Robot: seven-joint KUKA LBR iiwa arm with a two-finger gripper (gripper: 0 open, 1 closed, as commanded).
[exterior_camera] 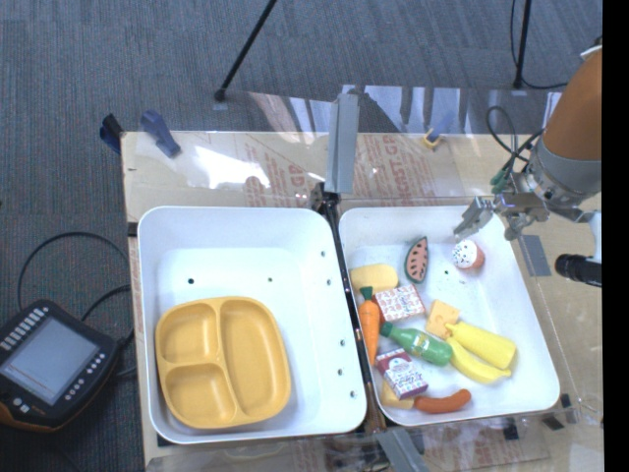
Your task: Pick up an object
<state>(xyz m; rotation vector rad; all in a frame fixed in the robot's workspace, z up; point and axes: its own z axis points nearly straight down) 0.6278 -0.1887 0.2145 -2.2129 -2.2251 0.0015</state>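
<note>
My gripper (491, 223) hangs over the far right part of the right bin (536, 308), its two fingers spread open with nothing between them. Just below it lies a white and red ball-like toy (466, 255). A watermelon slice (418, 260) rests to the left of that. Nearer the front, the bin holds a yellow block (373, 276), a red and white carton (399, 303), a carrot (369, 323), a cheese wedge (442, 317), a green bottle (421, 344), bananas (484, 350), a second carton (401, 375) and a sausage (442, 401).
The left bin (172, 234) holds a yellow divided plate (223, 360). A grey metal post (343, 150) stands behind the gap between the bins. A control pendant (44, 357) lies on the floor at left.
</note>
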